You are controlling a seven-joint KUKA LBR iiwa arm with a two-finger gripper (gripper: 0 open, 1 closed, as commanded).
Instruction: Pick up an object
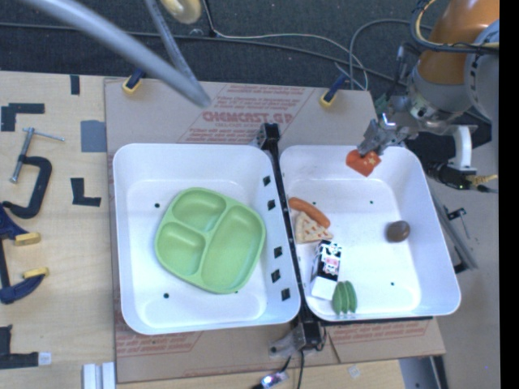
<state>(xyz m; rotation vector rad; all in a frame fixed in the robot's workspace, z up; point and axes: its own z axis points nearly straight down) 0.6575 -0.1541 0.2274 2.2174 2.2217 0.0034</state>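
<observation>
My gripper [371, 148] hangs over the back edge of the right bin [434, 205], with the arm's orange band up at the top right. A small red object [362, 163] sits between the fingertips, and the fingers are shut on it. It appears to be lifted just above the bin's rear wall. Lower in the same bin lie an orange sausage [310, 210], a tan waffle wedge [309, 231], a small black-and-white carton [328, 267], a green vegetable [345, 297] and a brown ball [397, 231].
The left bin [123, 168] holds a green divided plate [211, 240]. A black divider with clips [279, 217] runs between the two bins. Cables trail behind the bins, and clamps lie on the bench at the far left.
</observation>
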